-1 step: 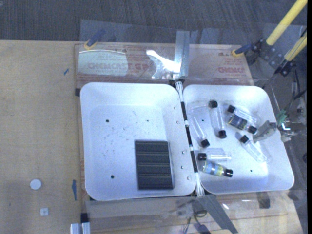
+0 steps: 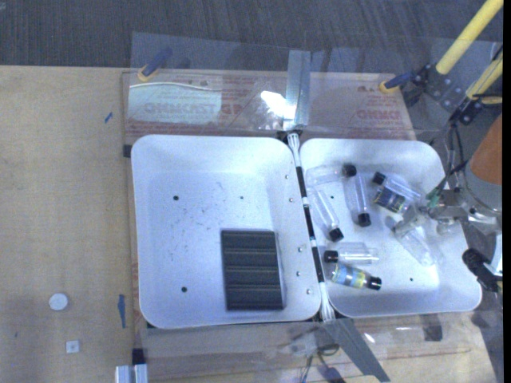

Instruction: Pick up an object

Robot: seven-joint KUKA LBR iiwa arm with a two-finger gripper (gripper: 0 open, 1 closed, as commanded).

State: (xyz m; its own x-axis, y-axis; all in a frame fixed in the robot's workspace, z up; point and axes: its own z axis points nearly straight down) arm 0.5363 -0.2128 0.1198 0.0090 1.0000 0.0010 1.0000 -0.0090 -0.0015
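The right bin [image 2: 415, 290] holds about six small bottles [image 2: 355, 277]; the left bin [image 2: 160, 214] holds one dark ribbed block [image 2: 252, 269]; whether the gripper [image 2: 427, 210] is wide or narrow, one cannot tell.

In the right bin [image 2: 447, 290] you have a scatter of small clear bottles, all lying on their sides. Near the far edge, one with a black cap [image 2: 329, 174] lies across, cap toward the right. Beside it, another clear bottle [image 2: 362, 202] points toward you, its black cap at the near end. A third [image 2: 325, 215] lies along the divider, cap nearest you. A dark-labelled bottle [image 2: 391, 194] sits tilted right of these. Nearer you lie a clear bottle [image 2: 351, 255] and, just beside it, a yellow-labelled one [image 2: 355, 278].
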